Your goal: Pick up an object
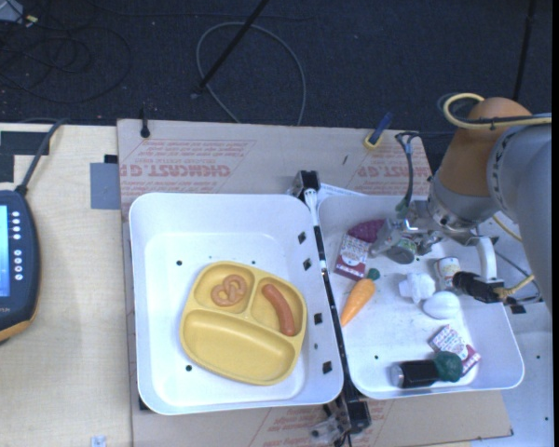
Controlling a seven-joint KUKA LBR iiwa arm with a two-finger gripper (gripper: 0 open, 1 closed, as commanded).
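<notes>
Over the right bin (512, 361) I have the arm reaching in from the right, its orange band above the wrist, and the gripper (405, 238) low near the bin's upper middle. I read this as the approach step of a pick: nothing sits between the fingers that I can make out, so the grasp is not yet made. The fingers look to be spread a little, though the metal parts blur together against the clutter and I would not swear to the width.

Closest to the fingers is a dark red packet (366, 232), just to their left and seemingly touching or nearly so. Below that lies a red-and-white carton (352, 257), and further down the carrot (357, 301), slanted with its tip toward the bin divider. A crumpled white piece (415, 285) and a white egg-like object (441, 304) lie below and to the right of the fingers, near but apart.

If the packet is my target, the next move calls for a small shift left to centre over it, a short descent, then closing. It lies flat, so the fingers could slide over it instead of gripping.

The left bin (158, 240) holds a yellow divided plate (247, 322), well apart from the gripper.
</notes>
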